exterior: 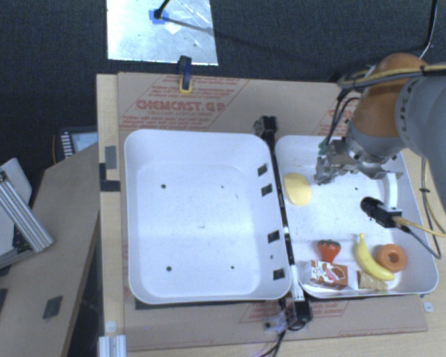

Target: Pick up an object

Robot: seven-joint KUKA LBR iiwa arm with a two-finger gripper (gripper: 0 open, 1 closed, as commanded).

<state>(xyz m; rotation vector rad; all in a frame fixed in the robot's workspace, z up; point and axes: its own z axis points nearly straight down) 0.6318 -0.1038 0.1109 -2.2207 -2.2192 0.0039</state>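
item one, gripper (325, 171): low over the far part of the right bin (340, 223). the slant and the blur at the tip hide the gap, so i cannot tell whether my jaws are spread or pressed together. nothing is seen between them.

item two, nearest candidate: a yellow lump (298, 190), pale and oval, lies on the bin floor against the divider side. from my jaws it sits to the view's left and a little nearer the camera, just beside me and, as far as i can judge, not touching. its long axis runs roughly away from the camera, along the divider.

item three, judgement: the coming move turns on that sideways offset. i would need to shift left over the lump and close across its short width.

item four, further out: strawberry (328, 250), banana (371, 257), an orange round piece (391, 257) and a printed packet (327, 274) crowd the near edge, well apart from me. the left bin (200, 222) lies beyond the divider.
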